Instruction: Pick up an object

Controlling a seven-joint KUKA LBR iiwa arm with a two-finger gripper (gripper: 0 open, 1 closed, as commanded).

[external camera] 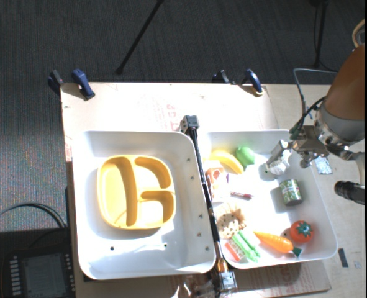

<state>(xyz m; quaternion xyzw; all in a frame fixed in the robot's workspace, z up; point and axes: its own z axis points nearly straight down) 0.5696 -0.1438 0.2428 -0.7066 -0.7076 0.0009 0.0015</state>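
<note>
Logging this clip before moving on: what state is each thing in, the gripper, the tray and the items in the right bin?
gripper: low over the right bin's far side, nothing seen between its fingers.
yellow tray: flat in the left bin, right side up.
banana: lying flat.
green piece: resting beside the banana.
small can: lying free near the gripper.
tomato: at rest.
carrot: on its side.
</note>
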